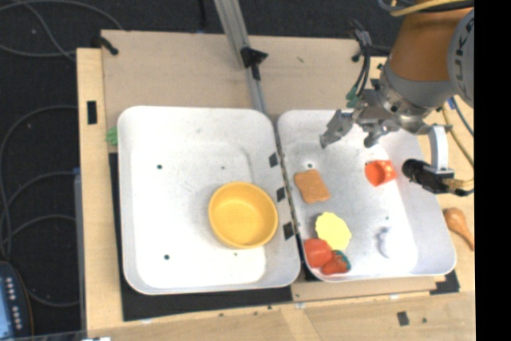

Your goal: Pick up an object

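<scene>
My gripper (351, 135) hangs over the far part of the right bin (415, 247), its two fingers (330, 133) spread open with nothing between them. Below it and slightly right lies a small orange-red cup (380, 172). A tan bread-like piece (311, 186) lies near the bin's left wall. Closer to the front sit a yellow lumpy object (333, 229), a red object with a green bit (322, 255) in the front left corner, and a small grey object (383, 240).
In the left bin (160, 148) a yellow bowl (242, 214) stands at the front right. A slanted metal post (231, 12) rises behind the bins. An orange object (457, 224) lies on the bench right of the right bin.
</scene>
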Motion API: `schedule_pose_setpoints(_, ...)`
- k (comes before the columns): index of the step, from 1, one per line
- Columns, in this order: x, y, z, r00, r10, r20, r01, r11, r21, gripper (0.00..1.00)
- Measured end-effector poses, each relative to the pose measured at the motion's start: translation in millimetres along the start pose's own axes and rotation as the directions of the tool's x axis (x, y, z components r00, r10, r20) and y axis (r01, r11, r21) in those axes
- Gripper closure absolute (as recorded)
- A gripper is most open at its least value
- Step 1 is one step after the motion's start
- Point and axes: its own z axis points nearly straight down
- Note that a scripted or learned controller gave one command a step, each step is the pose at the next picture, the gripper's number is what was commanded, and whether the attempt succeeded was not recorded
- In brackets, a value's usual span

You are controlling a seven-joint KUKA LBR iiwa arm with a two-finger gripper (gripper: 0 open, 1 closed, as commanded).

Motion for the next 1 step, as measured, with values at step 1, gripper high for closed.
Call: schedule_pose_setpoints(1, 0.1, 0.1, -0.1, 1.0, 0.001, 0.0, -0.001, 1.0, -0.001, 0.0)
